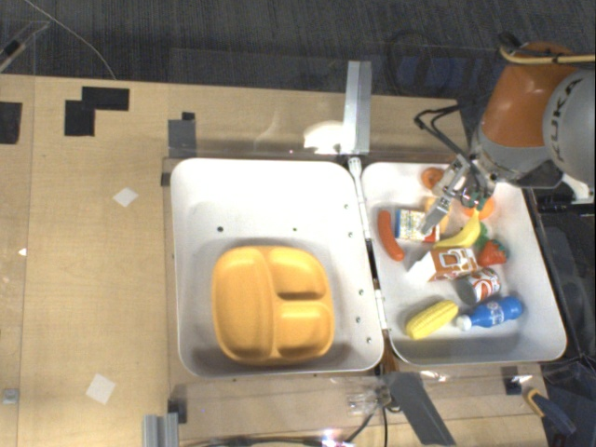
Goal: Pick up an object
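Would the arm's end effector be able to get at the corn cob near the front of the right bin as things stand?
Probably yes. The corn cob lies on the bin floor with nothing on top of it, only a blue bottle touching its right end. The end effector hangs over the toys further back.

A yellow divided tray (pixel 272 302) lies in the left white bin (pixel 196 194) on the wooden bench (pixel 84 277).
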{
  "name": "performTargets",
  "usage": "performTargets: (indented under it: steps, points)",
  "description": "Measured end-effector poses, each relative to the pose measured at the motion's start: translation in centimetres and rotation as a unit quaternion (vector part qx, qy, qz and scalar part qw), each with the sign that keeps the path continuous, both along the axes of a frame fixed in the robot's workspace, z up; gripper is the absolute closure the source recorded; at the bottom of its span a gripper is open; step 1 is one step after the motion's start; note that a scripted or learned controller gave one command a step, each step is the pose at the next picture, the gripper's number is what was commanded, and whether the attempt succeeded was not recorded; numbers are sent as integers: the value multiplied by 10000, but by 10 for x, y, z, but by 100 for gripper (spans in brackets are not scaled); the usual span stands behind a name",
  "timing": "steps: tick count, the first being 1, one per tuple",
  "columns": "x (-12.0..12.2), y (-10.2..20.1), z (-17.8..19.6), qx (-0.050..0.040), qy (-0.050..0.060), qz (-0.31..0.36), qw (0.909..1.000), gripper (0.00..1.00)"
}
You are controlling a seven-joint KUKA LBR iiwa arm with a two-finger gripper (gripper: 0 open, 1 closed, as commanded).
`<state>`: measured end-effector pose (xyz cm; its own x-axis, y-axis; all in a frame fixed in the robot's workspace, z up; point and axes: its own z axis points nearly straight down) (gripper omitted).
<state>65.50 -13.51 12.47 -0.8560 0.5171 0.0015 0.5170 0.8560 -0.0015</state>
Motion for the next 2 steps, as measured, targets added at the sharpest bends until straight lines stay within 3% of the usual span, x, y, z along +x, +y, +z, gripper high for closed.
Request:
performTargets:
  steps: [1,2]
  points:
    - [-5,28,-34,-4,75,20,10000,0]
    - [7,-9,25,-4,-72,-1352,9908,0]
